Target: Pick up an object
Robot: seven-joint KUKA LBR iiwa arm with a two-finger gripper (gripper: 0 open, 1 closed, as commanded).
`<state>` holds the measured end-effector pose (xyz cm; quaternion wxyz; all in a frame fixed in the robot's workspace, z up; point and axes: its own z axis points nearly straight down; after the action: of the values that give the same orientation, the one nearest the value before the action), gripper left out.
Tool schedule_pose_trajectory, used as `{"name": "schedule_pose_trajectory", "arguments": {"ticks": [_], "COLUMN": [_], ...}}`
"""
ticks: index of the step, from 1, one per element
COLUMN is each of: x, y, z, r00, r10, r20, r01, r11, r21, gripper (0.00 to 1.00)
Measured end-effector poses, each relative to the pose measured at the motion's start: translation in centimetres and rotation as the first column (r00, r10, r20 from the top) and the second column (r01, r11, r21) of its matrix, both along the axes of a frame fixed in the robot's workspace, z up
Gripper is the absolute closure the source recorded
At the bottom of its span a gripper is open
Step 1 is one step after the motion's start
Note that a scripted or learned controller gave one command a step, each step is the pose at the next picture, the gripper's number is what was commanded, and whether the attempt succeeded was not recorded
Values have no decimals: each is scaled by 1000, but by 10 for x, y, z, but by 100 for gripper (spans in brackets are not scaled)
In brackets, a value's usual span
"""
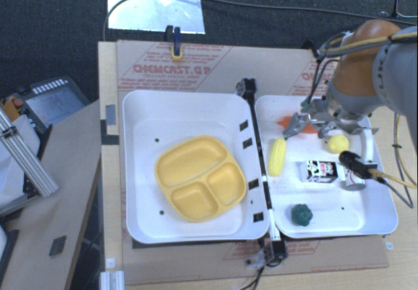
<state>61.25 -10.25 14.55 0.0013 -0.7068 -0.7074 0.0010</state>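
Camera view: arm (366, 66) above right bin (379, 220) (toys inside).

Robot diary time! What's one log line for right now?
arm over right bin | gripper by orange thing | nothing held | tray in left bin

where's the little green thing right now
The green object lies in the right bin, near its front edge, below the black-and-white carton.

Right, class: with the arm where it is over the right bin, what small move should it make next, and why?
Probably lower the gripper a little. It hangs over the far side of the right bin beside an orange object, with the yellow ball close by, and nothing shows between its fingers.
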Motion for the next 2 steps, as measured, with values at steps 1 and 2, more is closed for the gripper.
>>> {"name": "schedule_pose_trajectory", "arguments": {"ticks": [1,2], "x": [-2,-1], "y": [-5,-5], "z": [-60,-47], "r00": [1000,1000], "r10": [0,0], "r20": [1,6], "r01": [0,0], "r11": [1000,1000], "r21": [0,-1], "gripper": [0,100]}}
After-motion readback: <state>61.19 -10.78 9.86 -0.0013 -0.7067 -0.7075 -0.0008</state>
